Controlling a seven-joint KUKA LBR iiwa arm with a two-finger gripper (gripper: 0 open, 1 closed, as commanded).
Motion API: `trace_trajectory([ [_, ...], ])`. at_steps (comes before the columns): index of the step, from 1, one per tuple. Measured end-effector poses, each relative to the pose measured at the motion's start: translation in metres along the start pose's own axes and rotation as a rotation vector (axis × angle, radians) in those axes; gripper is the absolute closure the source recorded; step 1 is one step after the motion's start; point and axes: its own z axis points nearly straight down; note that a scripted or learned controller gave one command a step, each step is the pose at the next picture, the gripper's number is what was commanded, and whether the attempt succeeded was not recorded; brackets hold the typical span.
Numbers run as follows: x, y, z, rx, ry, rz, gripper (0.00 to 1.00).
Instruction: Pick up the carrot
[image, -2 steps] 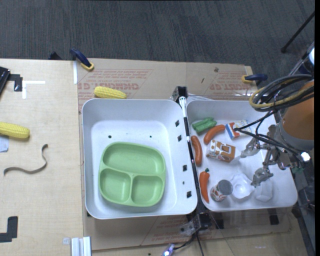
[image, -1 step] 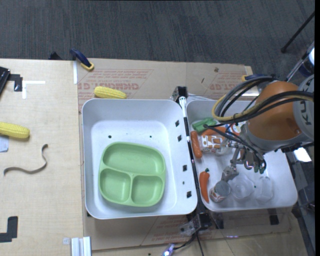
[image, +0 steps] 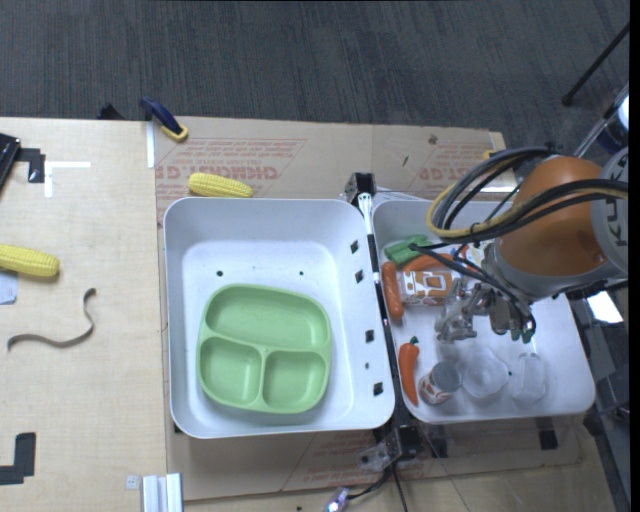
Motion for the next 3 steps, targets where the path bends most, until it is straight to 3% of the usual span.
trace_trajectory([
  [1,0.0,0.0,0.0,0.0,0.0,0.0,0.0],
  [2,0.0,0.0,0.0,0.0,0.0,0.0,0.0],
  [3,0.044,0.0,0.013,-0.001,0.006,-0.152,0.0],
])
